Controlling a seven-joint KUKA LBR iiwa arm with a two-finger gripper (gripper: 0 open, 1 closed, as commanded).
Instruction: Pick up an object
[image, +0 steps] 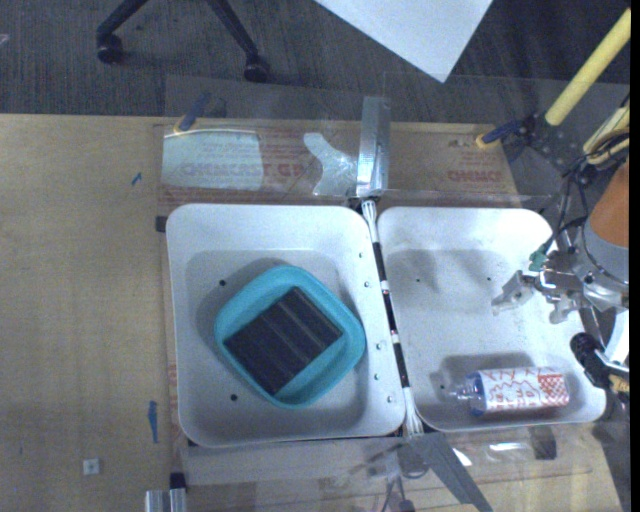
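Below the gripper (528, 291), well apart: red-and-white tube (512, 391) lying flat in right bin (450, 235) (fingers spread, nothing between). Far left: teal dish (345, 335), left bin (190, 300).

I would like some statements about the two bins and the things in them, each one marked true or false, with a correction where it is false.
1. The blue tray lies in the left bin. True.
2. The blue tray holds a red ball. False: a dark ridged block lies in it.
3. The tube lies on its side in the right bin. True.
4. The tube is plain black. False: it is white with red markings and a grey cap.
5. The gripper is over the left bin. False: it is over the right bin, above the tube in the picture.
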